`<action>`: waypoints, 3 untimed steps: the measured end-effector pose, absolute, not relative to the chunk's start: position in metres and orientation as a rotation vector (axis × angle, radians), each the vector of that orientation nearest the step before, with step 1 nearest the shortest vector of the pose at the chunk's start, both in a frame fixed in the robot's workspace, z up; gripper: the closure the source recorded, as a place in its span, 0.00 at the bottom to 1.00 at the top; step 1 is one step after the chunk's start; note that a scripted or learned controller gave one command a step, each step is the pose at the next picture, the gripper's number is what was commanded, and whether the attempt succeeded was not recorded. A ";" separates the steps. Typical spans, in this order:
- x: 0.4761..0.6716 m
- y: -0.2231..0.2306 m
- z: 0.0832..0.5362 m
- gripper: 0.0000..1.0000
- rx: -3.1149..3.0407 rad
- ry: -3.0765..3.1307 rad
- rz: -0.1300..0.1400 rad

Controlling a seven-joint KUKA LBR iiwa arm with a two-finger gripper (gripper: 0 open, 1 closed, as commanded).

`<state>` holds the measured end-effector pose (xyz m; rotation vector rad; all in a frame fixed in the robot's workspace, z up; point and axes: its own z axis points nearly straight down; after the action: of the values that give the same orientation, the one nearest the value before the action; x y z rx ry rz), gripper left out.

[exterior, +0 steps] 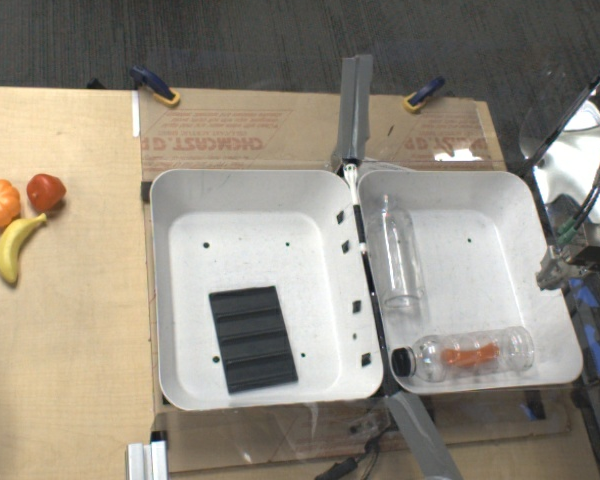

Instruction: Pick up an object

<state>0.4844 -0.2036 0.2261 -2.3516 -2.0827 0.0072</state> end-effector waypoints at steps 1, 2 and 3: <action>0.484 -0.204 0.226 0.00 -2.352 -2.082 0.008; 0.478 -0.185 0.193 0.00 -2.307 -2.130 0.003; 0.493 -0.177 0.177 0.00 -2.689 -1.621 0.007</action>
<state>0.4930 -0.1768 0.1767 -2.6890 -1.6205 0.0067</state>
